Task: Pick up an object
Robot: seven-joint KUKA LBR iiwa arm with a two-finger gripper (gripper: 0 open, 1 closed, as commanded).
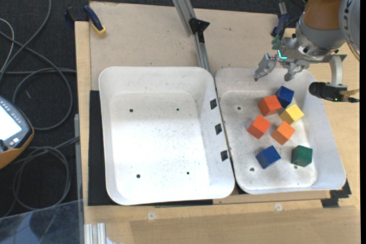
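Note:
Several small blocks lie in the right bin (240, 168): a blue block (284, 95), an orange block (270, 105), a yellow block (293, 114), an orange block (259, 126), another orange block (283, 132), a blue block (267, 156) and a green block (302, 155). My gripper (278, 70) hangs over the far edge of the right bin, above and a little behind the nearest blue block. Its two fingers stand apart with nothing between them.
The left bin (114, 123) lies beside the right one. A slanted metal post (183, 3) rises from the bench behind the bins. A blue and yellow clamp (94, 19) sits at the bench's far left corner. Cables lie on the floor at left.

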